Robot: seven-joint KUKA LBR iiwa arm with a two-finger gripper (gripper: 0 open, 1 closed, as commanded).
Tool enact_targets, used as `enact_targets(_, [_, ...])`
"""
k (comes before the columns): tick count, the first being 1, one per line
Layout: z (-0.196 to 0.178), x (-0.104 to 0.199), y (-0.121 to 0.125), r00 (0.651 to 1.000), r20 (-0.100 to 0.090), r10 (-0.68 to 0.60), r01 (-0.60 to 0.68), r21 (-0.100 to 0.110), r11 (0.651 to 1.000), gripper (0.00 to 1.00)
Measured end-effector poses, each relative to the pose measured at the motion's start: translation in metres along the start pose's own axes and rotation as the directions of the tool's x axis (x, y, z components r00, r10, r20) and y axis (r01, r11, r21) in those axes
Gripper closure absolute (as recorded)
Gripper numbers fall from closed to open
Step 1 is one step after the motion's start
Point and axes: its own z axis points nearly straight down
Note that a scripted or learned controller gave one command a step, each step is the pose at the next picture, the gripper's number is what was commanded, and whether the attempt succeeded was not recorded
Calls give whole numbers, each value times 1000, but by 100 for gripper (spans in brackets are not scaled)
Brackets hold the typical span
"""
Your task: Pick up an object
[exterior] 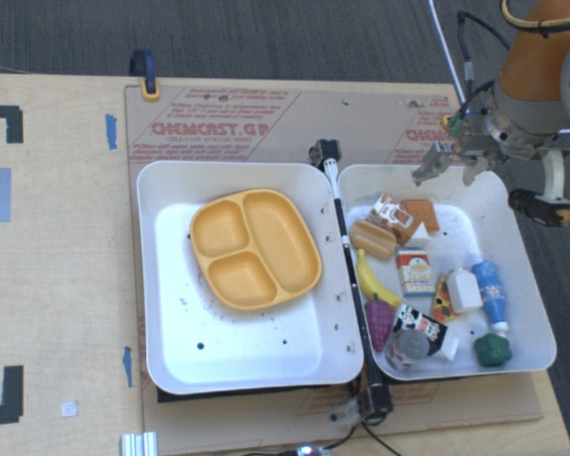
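The right-hand shallow white bin [530, 283] is crowded: a hot dog bun [374, 238], yellow banana [374, 286], small red-and-white carton [416, 274], blue-capped white bottle [487, 293] and green lump [493, 351] lie close together, with bare floor along its far edge. In the left white bin [161, 283], the yellow three-compartment plate [255, 248] takes the middle, leaving its near half open. A black clamp bar [347, 255] runs between the bins.

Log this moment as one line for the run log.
claw: open, above right bin's far rim, holding nothing | right bin: toys untouched | left bin: yellow divided plate | pick: not yet made
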Motion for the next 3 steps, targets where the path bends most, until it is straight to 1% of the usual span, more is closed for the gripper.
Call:
enact_targets(1, [98,23,-29,1000,1,1,-1,-2,1000,0])
enact_targets(2, [120,28,-24,1000,-1,-1,1,2,1000,0])
enact_targets(3, [110,28,-25,1000,-1,-3,3,6,1000,100])
